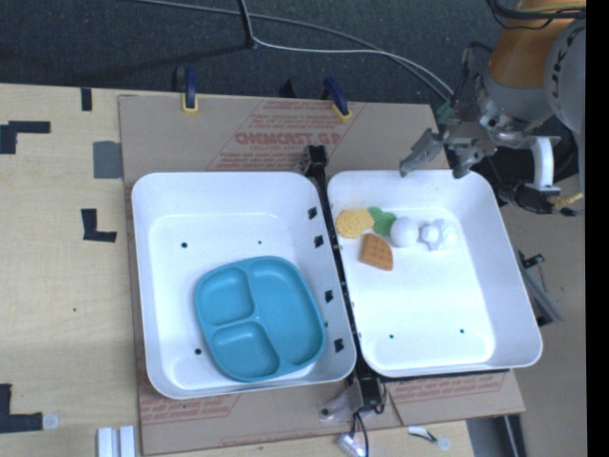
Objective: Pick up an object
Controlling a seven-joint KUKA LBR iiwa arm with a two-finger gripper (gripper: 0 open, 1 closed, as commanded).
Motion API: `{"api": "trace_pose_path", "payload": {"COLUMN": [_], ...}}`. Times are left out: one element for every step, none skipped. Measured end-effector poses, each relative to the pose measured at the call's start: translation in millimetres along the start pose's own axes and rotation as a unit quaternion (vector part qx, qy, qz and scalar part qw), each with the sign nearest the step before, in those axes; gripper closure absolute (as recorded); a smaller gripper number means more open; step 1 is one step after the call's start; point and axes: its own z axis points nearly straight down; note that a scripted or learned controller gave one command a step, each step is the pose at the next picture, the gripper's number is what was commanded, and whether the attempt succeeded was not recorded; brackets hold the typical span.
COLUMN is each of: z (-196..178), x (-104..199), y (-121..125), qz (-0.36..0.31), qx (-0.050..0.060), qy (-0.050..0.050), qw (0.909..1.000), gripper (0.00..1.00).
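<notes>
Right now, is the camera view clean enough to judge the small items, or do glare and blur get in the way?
Camera view: the white bins are bright and nearly washed out; the white item almost blends into the floor; the gripper is soft-edged; the blue tray reads clearly.

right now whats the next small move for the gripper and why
Probably bring the gripper forward and down over the toy food cluster in the right bin. Its fingers are spread and hold nothing, and it hangs above the bin's far rim, apart from the toys.
</notes>
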Motion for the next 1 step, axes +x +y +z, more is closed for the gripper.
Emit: {"api": "trace_pose_path", "payload": {"z": [54.3], "x": [25.4], "y": [-62.9], "qz": [0.0], "qx": [0.003], "qy": [0.001], "qw": [1.0], "gripper": [0.0]}}
